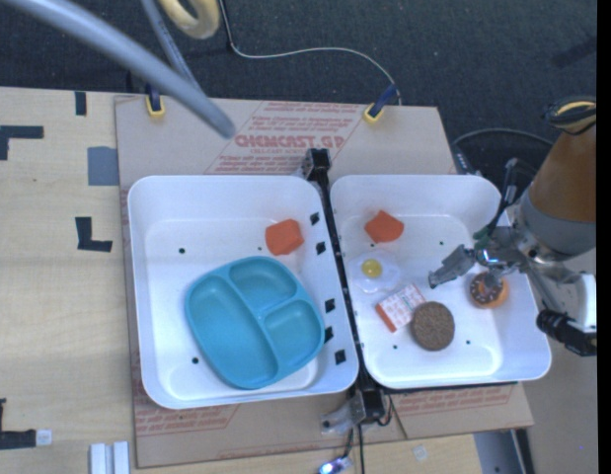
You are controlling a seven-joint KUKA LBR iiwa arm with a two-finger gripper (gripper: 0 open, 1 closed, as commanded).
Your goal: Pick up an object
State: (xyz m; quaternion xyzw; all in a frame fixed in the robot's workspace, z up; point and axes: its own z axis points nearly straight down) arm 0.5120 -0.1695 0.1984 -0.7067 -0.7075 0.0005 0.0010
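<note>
In the right bin (453,191) lie an orange block (384,227), a small yellow piece in clear wrap (371,269), a red and white packet (398,307), a brown round disc (433,325) and a small sprinkled doughnut (486,290). My gripper (467,262) reaches in from the right, low over the bin's right half. It sits just left of and above the doughnut, with a dark part pointing towards the packet. I see nothing held in it. The arm's wrist hides part of the bin's right wall.
The left bin (147,265) holds a blue divided plate (252,320) and a second orange block (283,235) near the divider (330,265). A grey tube (117,38) crosses the top left. Cardboard lies under both bins.
</note>
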